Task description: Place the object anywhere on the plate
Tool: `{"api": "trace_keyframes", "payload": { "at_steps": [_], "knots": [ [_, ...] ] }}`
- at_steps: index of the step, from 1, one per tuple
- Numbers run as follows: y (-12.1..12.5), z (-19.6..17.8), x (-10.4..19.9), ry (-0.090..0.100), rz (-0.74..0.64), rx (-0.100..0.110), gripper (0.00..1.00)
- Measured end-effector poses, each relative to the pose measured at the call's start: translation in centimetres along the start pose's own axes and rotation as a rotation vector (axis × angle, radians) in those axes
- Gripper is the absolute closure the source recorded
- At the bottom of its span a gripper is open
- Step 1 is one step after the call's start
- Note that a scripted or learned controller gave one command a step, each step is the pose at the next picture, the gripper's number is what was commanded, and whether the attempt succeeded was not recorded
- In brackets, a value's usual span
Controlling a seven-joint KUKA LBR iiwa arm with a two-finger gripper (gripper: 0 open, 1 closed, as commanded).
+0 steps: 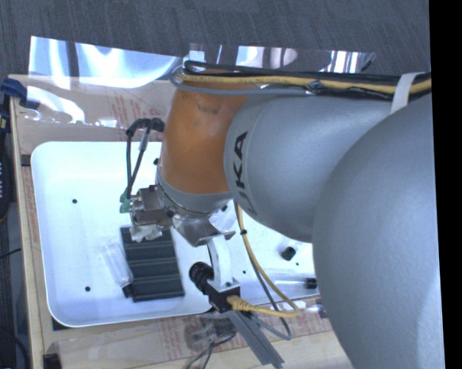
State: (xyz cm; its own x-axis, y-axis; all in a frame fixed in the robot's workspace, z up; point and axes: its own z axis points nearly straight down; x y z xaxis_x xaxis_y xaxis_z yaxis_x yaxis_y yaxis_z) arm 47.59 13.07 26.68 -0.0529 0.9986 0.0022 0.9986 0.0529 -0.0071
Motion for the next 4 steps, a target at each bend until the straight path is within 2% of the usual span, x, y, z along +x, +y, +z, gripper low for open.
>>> {"api": "trace_keyframes", "payload": {
  "at_steps": [1,2,3,4],
  "knots": [
    [0.3,9.6,7.6,-0.005,-0.149,0.001,1.0],
    [2.4,6.2,-0.6,-0.004,-0.267,-0.005,1.0],
    [6.3,2.2,-8.6,-0.003,-0.098,-0.004,1.0],
    [0.1,4.0,-5.0,-0.002,-0.033,-0.001,1.0]
  ]
}}
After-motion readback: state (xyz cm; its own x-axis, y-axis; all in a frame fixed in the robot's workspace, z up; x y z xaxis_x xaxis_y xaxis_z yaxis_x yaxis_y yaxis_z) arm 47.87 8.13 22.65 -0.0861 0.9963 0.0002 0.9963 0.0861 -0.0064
